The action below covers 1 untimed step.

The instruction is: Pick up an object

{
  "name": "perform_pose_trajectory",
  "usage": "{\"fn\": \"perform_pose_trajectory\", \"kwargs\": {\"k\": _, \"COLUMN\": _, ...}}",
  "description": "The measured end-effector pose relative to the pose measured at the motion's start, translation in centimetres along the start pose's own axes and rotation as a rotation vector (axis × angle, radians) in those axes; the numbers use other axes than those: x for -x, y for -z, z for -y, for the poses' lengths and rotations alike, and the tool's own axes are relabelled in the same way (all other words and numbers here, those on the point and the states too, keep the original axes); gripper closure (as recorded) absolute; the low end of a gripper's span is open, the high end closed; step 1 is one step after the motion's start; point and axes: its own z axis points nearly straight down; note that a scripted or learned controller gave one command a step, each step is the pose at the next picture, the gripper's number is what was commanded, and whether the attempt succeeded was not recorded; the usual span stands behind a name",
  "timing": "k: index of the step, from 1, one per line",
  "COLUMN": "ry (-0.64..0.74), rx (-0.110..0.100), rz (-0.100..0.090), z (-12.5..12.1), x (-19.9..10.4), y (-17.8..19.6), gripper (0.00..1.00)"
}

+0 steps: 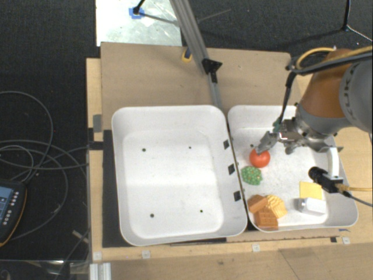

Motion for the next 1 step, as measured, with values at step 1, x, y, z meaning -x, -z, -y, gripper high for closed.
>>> {"fn": "perform_pose_trajectory", "kwargs": {"k": 1, "ry": 0.0, "rx": 0.001, "rz": 0.0, "z": 0.01, "x": -0.04, "y": -5.22, "gripper": 0.0}}
